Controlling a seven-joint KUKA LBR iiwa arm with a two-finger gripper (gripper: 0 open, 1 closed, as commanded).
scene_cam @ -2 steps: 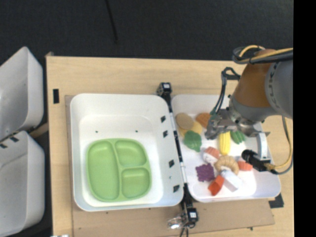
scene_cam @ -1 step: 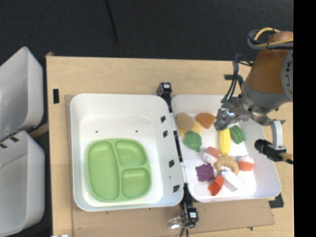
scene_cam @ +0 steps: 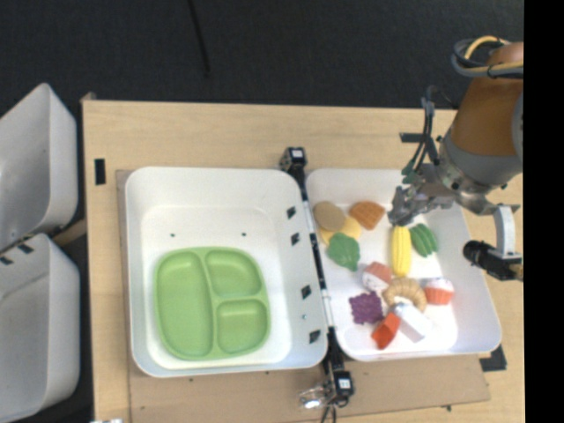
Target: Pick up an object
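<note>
Tray (scene_cam: 211,302), green and compartmented, sits in left bin (scene_cam: 141,236) as likely drop target; toy food, corn (scene_cam: 401,249) included, crowds right bin (scene_cam: 476,324); gripper (scene_cam: 404,208) hovers above corn, grip state indeterminable.

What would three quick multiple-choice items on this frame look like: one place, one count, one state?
1. Where does the light green plastic divided tray lie?
A. left white bin
B. right white bin
C. on the bench

2. How many compartments has the tray?
A. two
B. three
C. five

3. Where does the gripper stand?
A. over the tray
B. over the right bin, above the yellow toy corn cob
C. beyond both bins

Answers: 1 A, the tray sits within the left bin's walls. 2 B, one long and two small wells. 3 B, it hangs by the toy pile's upper edge.
</note>
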